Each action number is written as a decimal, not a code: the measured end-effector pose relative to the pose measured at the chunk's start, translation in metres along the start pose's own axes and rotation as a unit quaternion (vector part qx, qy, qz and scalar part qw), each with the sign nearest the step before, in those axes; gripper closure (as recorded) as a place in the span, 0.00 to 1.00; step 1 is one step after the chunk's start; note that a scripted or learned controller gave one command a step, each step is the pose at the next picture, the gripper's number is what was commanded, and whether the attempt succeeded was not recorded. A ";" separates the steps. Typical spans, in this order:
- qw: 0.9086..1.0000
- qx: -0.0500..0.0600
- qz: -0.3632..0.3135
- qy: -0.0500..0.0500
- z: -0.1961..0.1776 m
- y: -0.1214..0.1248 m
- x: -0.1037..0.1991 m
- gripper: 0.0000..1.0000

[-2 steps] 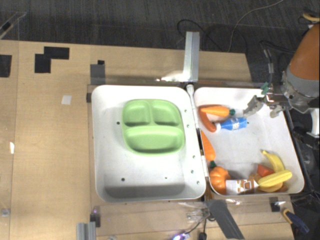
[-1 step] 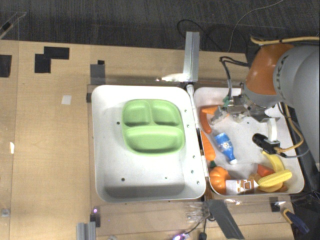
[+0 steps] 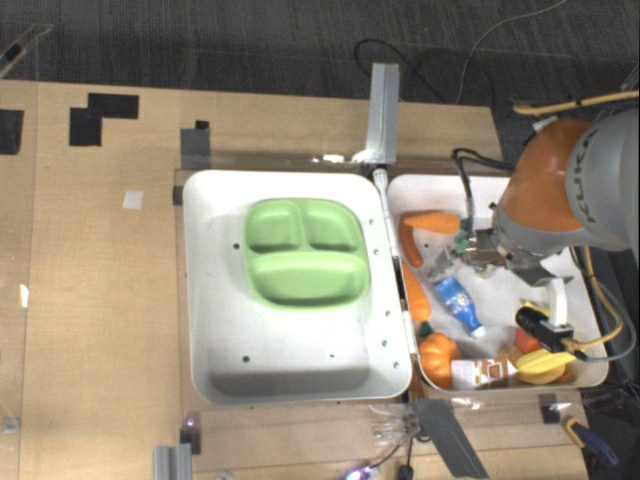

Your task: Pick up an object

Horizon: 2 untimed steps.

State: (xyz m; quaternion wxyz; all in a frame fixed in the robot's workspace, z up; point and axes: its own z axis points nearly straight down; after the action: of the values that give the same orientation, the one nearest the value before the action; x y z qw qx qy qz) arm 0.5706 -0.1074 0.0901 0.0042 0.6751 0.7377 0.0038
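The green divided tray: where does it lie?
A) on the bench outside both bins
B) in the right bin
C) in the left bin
C: the green divided tray rests on the floor of the left bin, apart from the cluttered right bin.

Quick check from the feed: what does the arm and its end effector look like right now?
The arm is a rounded grey body with a broad orange band above the wrist. Black cables loop along it. The end effector is dark metal, small and boxy.
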 end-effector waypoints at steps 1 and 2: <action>1.000 -0.004 0.000 0.001 -0.012 0.003 0.001 1.00; 1.000 -0.004 0.000 0.001 -0.012 0.003 0.001 0.00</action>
State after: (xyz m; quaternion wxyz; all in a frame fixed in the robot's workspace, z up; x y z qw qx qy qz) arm 0.5736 -0.1056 0.1026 0.0065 0.6750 0.7377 0.0074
